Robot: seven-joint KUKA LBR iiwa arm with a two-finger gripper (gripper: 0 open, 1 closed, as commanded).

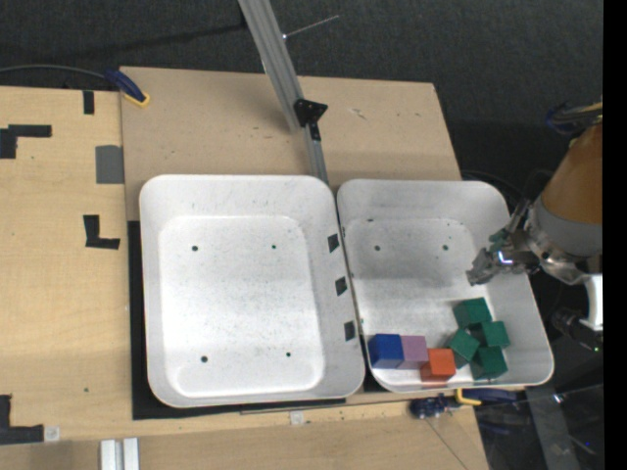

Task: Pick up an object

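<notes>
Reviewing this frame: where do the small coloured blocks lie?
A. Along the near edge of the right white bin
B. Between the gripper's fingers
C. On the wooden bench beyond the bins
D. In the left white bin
A: the small blue cube, purple cube, orange cube and green blocks cluster in the near corner of the shallow right white bin.

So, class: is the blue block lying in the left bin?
No, the blue block lies in the right bin, beside the purple block.

White bins [240,199] (black-speckled) hold green, blue, purple, orange blocks [436,346]
</notes>
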